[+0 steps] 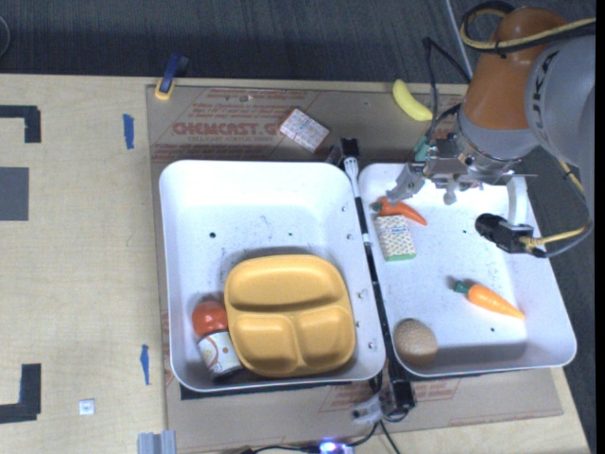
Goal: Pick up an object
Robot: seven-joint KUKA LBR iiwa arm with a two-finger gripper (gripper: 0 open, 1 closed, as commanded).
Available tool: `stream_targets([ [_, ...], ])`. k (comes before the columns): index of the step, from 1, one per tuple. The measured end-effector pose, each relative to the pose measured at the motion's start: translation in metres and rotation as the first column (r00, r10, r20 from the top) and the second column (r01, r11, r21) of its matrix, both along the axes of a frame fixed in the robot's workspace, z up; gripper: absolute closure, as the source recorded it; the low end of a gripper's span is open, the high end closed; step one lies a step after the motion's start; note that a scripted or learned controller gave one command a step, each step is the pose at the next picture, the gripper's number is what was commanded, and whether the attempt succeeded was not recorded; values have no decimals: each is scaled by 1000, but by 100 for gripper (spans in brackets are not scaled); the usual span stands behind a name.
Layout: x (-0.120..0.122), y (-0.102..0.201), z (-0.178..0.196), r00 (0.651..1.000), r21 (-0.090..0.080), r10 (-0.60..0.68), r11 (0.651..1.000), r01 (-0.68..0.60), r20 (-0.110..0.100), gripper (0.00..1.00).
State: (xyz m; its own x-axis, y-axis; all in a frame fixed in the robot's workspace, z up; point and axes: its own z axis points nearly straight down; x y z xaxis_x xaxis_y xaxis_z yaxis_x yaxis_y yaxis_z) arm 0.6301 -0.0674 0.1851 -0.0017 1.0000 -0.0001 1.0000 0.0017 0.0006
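Right bin (pixel 539 348): gripper (pixel 408 189) above the small orange carrot (pixel 401 212) beside the green packet (pixel 396 238). Finger state: cannot tell. Risk: the crowding packet could deflect a grasp.

Two smooth, glossy white plastic bins (pixel 180 253), a matt yellow plastic compartment tray (pixel 288 312) lower centre, a glossy orange plastic carrot (pixel 492 299) at right, a rough brown potato-like lump (pixel 414 340), flat printed cardboard (pixel 236 126) beneath, pale wood-look bench (pixel 66 272) at left.

Grey arm from right, orange-banded wrist, end effector (pixel 427 180) lowered
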Motion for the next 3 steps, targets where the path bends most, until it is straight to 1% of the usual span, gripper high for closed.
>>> stream_targets([
  [1,-38,-24,-88,1000,0,-2,1000,2,6,0],
  [2,-97,-39,-99,1000,0,-3,1000,3,2,0],
  [3,-95,-39,-89,1000,-1,-3,1000,3,5,100],
])
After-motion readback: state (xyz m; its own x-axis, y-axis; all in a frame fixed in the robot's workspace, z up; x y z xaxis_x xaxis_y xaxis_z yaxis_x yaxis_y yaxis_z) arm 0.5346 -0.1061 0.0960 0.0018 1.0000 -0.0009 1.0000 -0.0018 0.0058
